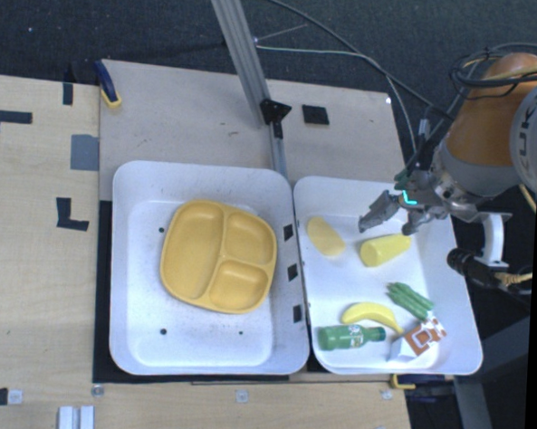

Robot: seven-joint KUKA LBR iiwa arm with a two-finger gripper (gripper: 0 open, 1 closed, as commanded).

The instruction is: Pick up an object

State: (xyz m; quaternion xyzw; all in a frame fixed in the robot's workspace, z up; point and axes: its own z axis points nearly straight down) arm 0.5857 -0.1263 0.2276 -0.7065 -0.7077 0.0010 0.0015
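The right bin [459, 357] holds several small items: a pale yellow lemon-like piece [325, 237], a yellow wedge [384, 251], a banana [372, 314], a green bottle [350, 336], a green pod [410, 299] and a small orange-and-white packet [423, 336]. My gripper [393, 218] hangs over the far part of this bin, just above the yellow wedge. Its two dark fingers are spread apart, with nothing between them. The arm's orange band [493, 105] rises at the right.
The left bin [130, 246] carries a yellow divided plate [219, 255]. A metal pole [247, 54] slants down to the bins' far edge. Cables run across the dark floor at the back. Black clips sit on the wall between the bins.
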